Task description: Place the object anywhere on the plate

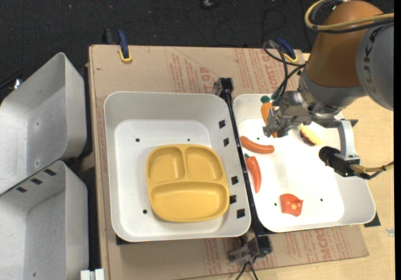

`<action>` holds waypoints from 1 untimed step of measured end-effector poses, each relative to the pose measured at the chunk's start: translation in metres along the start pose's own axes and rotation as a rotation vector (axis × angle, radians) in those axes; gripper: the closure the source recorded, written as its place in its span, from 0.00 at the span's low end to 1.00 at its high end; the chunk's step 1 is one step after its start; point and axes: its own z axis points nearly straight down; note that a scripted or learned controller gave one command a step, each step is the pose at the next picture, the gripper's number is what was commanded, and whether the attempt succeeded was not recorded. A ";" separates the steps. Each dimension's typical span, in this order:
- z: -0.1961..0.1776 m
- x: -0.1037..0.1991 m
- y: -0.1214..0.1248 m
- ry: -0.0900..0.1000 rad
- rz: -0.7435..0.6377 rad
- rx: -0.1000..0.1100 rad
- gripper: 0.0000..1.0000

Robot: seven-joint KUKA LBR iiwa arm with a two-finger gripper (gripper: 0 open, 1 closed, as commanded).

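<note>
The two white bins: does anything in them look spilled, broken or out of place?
Nothing stands out. The yellow divided plate lies flat in the left white bin. The right white bin holds loose toy food, among it an orange-red sausage and a red chilli pepper, lying apart and whole.

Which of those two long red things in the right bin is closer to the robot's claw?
The sausage-like piece lying crosswise, just below the gripper; the red chili-like one lies lengthwise, further down.

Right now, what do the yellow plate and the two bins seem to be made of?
The yellow plate looks like moulded plastic with a dull satin finish: even colour, rounded rims, three pressed compartments. The left bin and right bin look like thin white plastic, smooth and slightly glossy, with rounded corners, though painted metal cannot be ruled out.
</note>
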 end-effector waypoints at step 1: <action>-0.006 0.050 -0.004 -0.001 0.000 -0.001 1.00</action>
